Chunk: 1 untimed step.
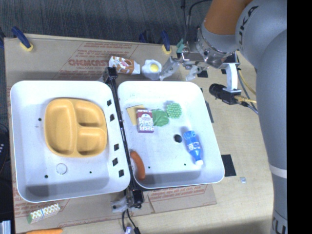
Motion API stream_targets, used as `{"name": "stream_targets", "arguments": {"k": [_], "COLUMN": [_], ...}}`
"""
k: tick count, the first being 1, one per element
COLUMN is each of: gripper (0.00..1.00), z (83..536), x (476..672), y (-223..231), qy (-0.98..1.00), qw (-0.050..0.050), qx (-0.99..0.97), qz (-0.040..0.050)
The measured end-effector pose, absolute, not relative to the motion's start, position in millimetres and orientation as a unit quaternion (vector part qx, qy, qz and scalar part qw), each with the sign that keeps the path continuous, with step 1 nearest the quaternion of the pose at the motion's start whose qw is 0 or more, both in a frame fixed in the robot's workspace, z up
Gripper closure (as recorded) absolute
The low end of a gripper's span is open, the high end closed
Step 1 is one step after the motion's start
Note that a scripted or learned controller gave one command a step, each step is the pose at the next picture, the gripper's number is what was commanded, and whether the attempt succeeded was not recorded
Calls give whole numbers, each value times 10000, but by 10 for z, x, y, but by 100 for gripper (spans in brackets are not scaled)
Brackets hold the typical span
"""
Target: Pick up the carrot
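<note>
From my console: the left bin holds a yellow tray; the right bin holds the carrot at its near-left corner, a blue bottle and green toys. The gripper hovers beyond the far rim, fingers spread, holding nothing.

two bins, one carrot, one bottle

bench, two white bins, cardboard

You are seeing red letters on the brown cardboard under the bins, looking like "CHEMCAS". The grey arm is showing dark letters, "KU".
</note>
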State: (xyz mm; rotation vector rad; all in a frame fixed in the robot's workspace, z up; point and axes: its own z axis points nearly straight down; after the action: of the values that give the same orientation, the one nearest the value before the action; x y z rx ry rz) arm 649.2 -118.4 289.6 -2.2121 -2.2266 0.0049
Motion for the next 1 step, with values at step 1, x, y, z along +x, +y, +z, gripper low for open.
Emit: {"name": "stream_targets", "arguments": {"k": [1], "gripper": [0], "z": [1905], "x": [6558], "y": [-835], "qy": [-7478], "qw": [22], "qx": [-6639], "qz": [22]}}
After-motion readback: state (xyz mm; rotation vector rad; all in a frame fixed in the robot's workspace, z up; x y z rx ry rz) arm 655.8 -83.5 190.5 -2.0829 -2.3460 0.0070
